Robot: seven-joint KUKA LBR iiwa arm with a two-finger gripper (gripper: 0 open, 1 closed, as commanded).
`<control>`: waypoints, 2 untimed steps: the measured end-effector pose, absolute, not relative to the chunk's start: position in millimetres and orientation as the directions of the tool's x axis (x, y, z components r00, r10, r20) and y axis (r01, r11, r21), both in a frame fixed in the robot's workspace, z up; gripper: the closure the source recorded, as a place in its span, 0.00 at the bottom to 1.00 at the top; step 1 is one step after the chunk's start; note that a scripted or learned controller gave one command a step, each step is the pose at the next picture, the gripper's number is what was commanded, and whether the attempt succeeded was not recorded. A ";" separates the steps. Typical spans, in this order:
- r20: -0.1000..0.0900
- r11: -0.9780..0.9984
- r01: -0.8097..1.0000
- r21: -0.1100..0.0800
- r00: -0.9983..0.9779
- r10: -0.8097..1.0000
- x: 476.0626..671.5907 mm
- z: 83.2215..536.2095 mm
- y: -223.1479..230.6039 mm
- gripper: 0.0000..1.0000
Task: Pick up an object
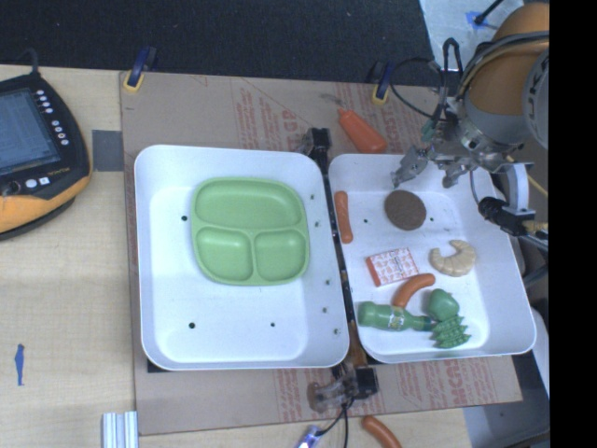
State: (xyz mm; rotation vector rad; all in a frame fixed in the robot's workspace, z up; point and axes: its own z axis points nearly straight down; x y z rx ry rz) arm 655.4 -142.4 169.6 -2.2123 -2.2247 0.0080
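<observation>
Bottle (390, 317): green, lying at right bin's (508, 278) front.
Tool (432, 168): fingers spread wide, holding nothing, just above brown disc (406, 210).
Left bin (168, 250): green tray (250, 231).

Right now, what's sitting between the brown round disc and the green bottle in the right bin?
In the camera view, the red-and-white packet and an orange sausage lie between the brown disc and green bottle.

Teach pendant (33, 152) on bench, blue clamps (140, 66), carrot (362, 132) outside bins
</observation>
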 end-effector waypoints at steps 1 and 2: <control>-0.002 0.006 1.000 -0.007 -0.006 1.000 648.8 90.5 -144.1 0.00; -0.006 0.008 1.000 0.001 -0.008 1.000 651.6 105.8 -146.1 1.00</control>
